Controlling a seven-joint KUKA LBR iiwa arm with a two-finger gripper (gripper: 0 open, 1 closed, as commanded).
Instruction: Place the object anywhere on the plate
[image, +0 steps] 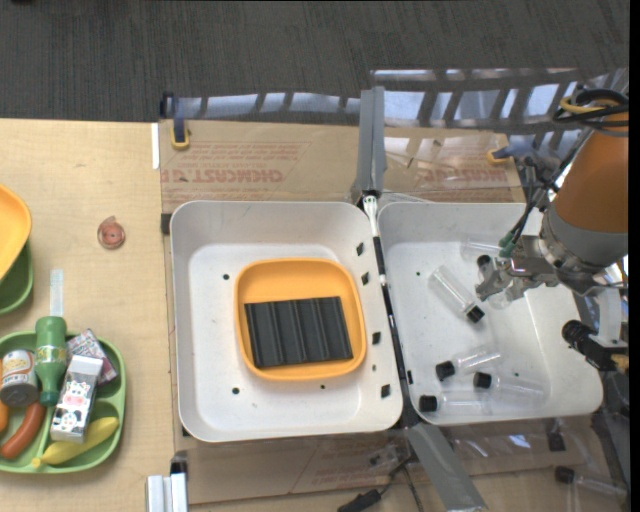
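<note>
An orange-yellow plate (300, 277) lies in the middle of the left bin (200, 330). A dark grey ribbed slab (300, 332) rests flat on the plate. Several clear plastic tubes with black caps lie in the right bin (570, 390): one tube (452, 293) towards the back and others (478, 360) near the front. My gripper (503, 280) hangs low over the back of the right bin, just right of the rear tube. Nothing visible sits in its grasp.
The grey arm with its orange band (595, 185) takes up the right bin's far right side. On the wooden bench to the left are a green tray of toy food (105, 440), a yellow bowl (10, 235) and a small pink piece (111, 233).
</note>
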